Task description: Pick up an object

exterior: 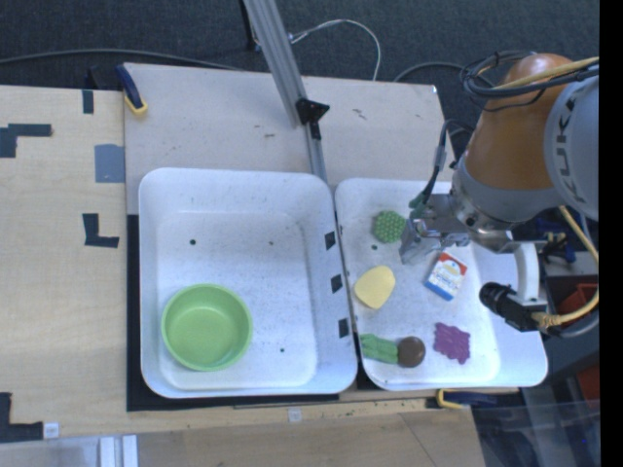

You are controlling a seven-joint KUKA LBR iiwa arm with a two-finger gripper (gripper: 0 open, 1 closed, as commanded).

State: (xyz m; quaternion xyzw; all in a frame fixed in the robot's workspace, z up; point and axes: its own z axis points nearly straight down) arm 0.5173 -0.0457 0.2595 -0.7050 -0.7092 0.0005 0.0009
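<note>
The gripper (421, 246) hangs low over the right bin (516, 358); whether it grips anything cannot be told. A green textured ball (388, 227) sits just to its left, a yellow piece (375, 287) below-left, a small carton (446, 276) just right, and a purple piece (452, 341) farther below-right.

left bin (234, 202): open but for green bowl (206, 326) | right bin (506, 358): crowded, narrow gaps between objects
</note>
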